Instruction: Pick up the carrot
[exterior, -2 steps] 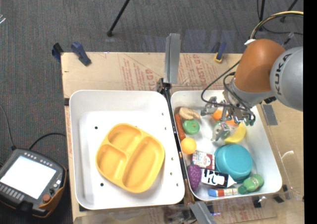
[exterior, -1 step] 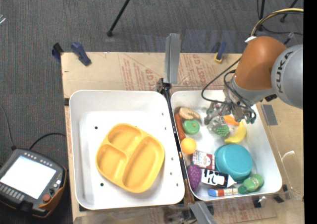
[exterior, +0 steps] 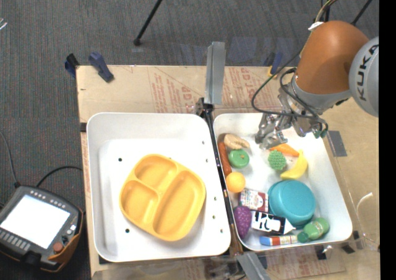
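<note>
Carrot: in the right bin, upper middle — lying flat, just under the gripper.
Around it: banana touching its right end; green knobbly ball just below.
Gripper: low over the carrot's left end, fingers narrowly apart, nothing seen between them.
Rest of right bin: teal bowl, orange, grapes along the left wall.
Left bin: yellow divided plate.
</note>
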Controlling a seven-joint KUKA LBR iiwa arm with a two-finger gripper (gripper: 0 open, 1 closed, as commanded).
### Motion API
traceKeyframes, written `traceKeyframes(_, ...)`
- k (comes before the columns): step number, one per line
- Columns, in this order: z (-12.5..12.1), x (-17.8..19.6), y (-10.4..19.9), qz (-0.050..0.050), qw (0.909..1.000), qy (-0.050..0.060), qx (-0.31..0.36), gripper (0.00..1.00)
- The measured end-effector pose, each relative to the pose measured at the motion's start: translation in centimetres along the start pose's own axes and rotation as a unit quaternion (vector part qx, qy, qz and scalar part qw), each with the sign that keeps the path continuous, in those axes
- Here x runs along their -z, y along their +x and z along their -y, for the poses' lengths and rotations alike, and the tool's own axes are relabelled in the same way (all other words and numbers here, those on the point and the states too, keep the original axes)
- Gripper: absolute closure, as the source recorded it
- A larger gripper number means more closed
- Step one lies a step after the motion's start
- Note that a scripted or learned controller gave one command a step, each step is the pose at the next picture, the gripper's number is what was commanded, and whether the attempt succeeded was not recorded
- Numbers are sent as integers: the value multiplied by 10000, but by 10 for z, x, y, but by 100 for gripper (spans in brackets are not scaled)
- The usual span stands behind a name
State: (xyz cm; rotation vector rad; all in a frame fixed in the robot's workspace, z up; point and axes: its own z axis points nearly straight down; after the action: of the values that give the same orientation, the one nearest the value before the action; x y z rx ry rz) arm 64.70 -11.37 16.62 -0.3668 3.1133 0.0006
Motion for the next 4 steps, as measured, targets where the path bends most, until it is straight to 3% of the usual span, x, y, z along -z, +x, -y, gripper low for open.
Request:
traceKeyframes(1,45,-9,13,-24,9838,-19,1792,100)
traceKeyframes(2,45,-9,13,-22,9839,-20,1789,0)
traceKeyframes(3,58,-84,17,-47,9877,-41,1565,0)
traceKeyframes(4,56,-74,14,-25,9875,-44,1573,100)
